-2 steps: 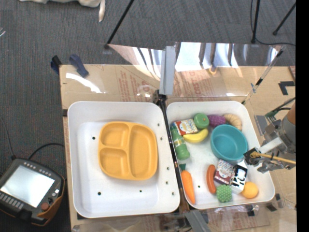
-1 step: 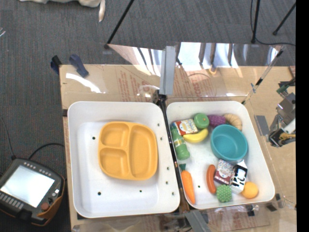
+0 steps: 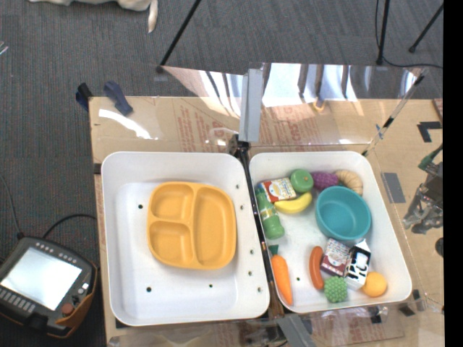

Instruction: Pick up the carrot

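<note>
Camera view, your carrot (image 3: 281, 278) at the right bin's (image 3: 394, 231) seven o'clock (near a red sausage (image 3: 316, 267)), claw state: cannot tell.

Yellow tray (image 3: 192, 225) in left bin (image 3: 116, 194); teal bowl (image 3: 343, 213), banana (image 3: 293, 204) in right bin (image 3: 394, 248)

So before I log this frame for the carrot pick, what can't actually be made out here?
- Gripper: at the camera view's right edge, small and blurred; finger state unreadable.
- Carrot: its leafy end against the right bin's left wall is too small to resolve.
- Carton and can: label print too small to read.
- Purple item: partly hidden behind the teal bowl.
</note>
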You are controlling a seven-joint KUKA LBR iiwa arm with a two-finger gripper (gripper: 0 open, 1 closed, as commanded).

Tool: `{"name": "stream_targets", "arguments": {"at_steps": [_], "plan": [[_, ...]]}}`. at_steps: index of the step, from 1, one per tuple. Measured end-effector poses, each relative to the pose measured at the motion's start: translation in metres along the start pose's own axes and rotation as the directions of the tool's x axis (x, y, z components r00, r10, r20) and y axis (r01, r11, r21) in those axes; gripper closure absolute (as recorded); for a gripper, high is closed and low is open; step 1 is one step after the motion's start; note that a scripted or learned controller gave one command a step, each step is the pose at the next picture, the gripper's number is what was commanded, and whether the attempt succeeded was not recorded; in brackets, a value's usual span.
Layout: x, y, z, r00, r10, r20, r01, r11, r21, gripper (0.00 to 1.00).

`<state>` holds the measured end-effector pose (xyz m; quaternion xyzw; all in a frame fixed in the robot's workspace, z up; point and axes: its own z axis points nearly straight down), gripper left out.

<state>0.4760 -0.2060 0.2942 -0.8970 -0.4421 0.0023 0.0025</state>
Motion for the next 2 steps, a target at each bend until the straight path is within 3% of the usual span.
{"name": "stream_targets", "arguments": {"at_steps": [1, 2], "plan": [[0.034, -0.027, 0.014, 0.919, -0.394, 0.000, 0.394, 0.919, 0.000, 1.00], [0.027, -0.021, 0.065, 0.727, -0.686, -0.001, 0.686, 0.727, 0.000, 1.00]]}}
